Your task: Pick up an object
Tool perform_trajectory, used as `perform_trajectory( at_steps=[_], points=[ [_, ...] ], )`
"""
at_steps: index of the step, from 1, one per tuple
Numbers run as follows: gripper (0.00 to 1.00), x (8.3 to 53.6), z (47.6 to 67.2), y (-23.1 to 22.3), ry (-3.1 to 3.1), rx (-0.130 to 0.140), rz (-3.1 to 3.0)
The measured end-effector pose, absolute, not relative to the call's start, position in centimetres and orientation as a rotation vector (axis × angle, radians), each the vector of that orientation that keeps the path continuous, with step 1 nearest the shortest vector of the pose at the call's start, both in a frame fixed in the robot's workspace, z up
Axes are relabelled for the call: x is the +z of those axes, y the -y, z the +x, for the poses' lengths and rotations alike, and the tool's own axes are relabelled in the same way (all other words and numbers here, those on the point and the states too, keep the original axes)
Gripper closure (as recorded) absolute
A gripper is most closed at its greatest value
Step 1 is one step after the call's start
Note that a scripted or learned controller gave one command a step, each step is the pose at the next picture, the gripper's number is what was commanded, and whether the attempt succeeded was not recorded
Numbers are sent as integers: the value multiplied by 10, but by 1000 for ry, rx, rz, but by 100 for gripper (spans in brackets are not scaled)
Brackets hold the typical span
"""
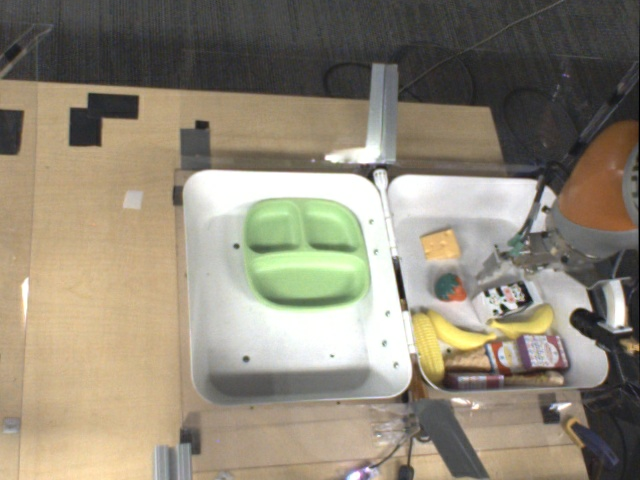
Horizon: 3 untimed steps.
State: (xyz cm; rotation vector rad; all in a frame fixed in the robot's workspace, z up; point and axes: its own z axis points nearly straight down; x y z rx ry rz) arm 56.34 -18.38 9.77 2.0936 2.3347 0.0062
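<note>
The right bin [470,193] holds several objects. A yellow square block [440,243] lies near its middle, and a small green and red toy [450,287] sits just below it. A black and white packet [507,296] lies to the right of the toy. Along the front wall lie a banana [485,334], a corn cob [428,343], a red and white box [535,351] and a dark bar [490,378]. My gripper [505,263] hangs low over the bin, just above the black and white packet and right of the yellow block. Nothing shows in its grasp.
The left bin [215,298] holds a green divided plate [303,250]. A metal post [384,108] stands behind the ridge between the bins. The arm's orange band [600,183] overhangs the right bin's far right side.
</note>
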Motion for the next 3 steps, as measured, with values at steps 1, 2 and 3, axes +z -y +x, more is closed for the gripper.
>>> perform_trajectory(
  at_steps=[1,2,3],
  points=[
    [0,91,536,152,-2320,16,2092],
    [100,103,538,150,-2321,24,2092],
    [0,103,538,150,-2322,24,2093]
  ],
)
